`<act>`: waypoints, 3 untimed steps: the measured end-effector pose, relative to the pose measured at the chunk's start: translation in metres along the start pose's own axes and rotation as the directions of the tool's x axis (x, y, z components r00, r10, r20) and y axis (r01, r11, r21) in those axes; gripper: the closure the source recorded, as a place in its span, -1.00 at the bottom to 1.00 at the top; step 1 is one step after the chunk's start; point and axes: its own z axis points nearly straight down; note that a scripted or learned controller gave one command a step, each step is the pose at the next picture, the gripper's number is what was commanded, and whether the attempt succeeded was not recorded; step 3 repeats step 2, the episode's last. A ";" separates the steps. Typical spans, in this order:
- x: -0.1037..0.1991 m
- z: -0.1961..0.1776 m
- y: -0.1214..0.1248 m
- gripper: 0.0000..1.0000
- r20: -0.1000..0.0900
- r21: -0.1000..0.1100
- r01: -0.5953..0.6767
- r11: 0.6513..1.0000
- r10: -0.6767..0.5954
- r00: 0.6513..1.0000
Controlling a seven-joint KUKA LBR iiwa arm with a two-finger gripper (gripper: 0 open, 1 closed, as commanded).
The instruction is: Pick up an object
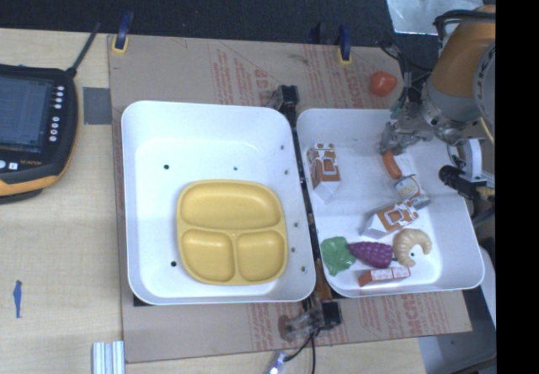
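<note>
The right bin (354, 124) holds several toy foods: a brown and white carton (324, 164), an orange sausage (392, 165), a small can (408, 188), an orange and white packet (394, 218), a croissant (413, 243), purple grapes (371, 253), a green leaf piece (336, 254) and a red and white bar (386, 276). My gripper (397, 137) hangs over the bin's far right part, just above the sausage. Nothing shows between its fingers.
The left bin (152, 132) bears a yellow divided plate (232, 231). A red ball (383, 82) lies on the cardboard behind the right bin. A tablet-like pendant (29, 124) rests at the far left. Clamps hold the cardboard's edges.
</note>
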 end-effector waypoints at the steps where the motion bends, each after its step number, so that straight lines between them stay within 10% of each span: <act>1: 0.090 -0.112 -0.010 1.00 -0.001 -0.004 -0.002 1.000 0.002 1.000; 2: 0.174 -0.103 -0.057 1.00 0.001 0.001 0.000 1.000 0.000 1.000; 3: 0.174 -0.103 -0.057 1.00 0.001 0.001 0.000 1.000 0.000 1.000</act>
